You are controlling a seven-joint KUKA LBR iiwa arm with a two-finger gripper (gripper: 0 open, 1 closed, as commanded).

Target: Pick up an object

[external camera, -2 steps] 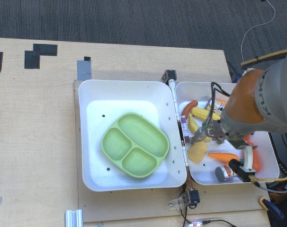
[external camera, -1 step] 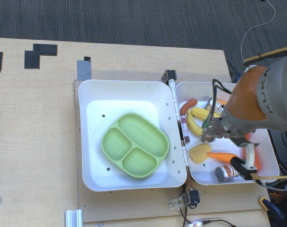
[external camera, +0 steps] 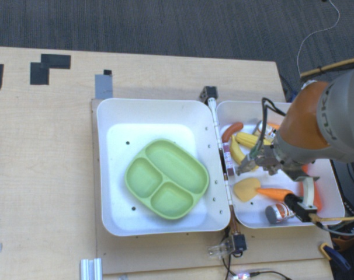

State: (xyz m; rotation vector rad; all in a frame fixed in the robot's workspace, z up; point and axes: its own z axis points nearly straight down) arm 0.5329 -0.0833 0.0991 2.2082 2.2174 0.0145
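My gripper (external camera: pixel 253 160) hangs low over the left part of the right bin (external camera: pixel 335 212), below the arm's orange band (external camera: pixel 302 121). It is right beside a yellow banana (external camera: pixel 238 152) and a yellow corn cob (external camera: pixel 247 139). A red sausage (external camera: pixel 232 131) lies just beyond them. A pale yellow flat piece (external camera: pixel 247 189) and an orange carrot (external camera: pixel 275 193) lie in front of the gripper. The arm hides the bin's middle and back right.
The left bin (external camera: pixel 115 156) holds a green three-section plate (external camera: pixel 167 179). In the right bin's front there is a grey and red can-like thing (external camera: pixel 277 213) and a white and red item (external camera: pixel 309 192). Cables run along the bench's right edge.
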